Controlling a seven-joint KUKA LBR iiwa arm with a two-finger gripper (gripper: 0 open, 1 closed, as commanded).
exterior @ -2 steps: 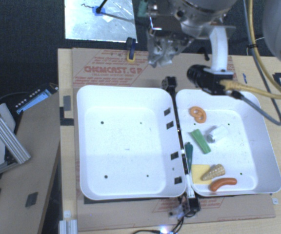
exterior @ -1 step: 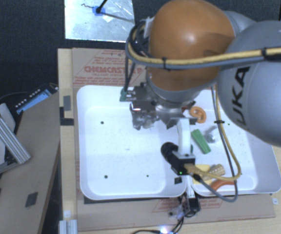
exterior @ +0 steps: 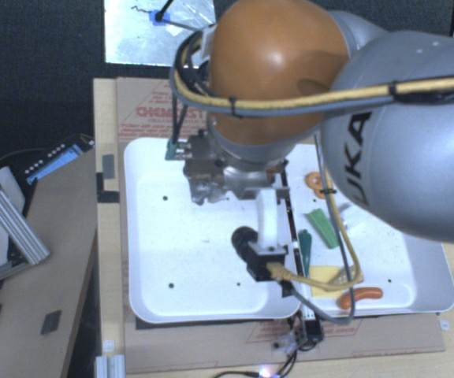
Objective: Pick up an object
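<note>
Jaws, apart or together I cannot tell, hang over the left shallow white bin, probably searching, though 2 flat green strips lie in the right bin.

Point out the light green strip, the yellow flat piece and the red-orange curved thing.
light green strip (exterior: 322, 228): camera view, middle of its top face.
yellow flat piece (exterior: 326, 275): camera view, bare part beside the cable.
red-orange curved thing (exterior: 362, 294): camera view, its middle.
</note>
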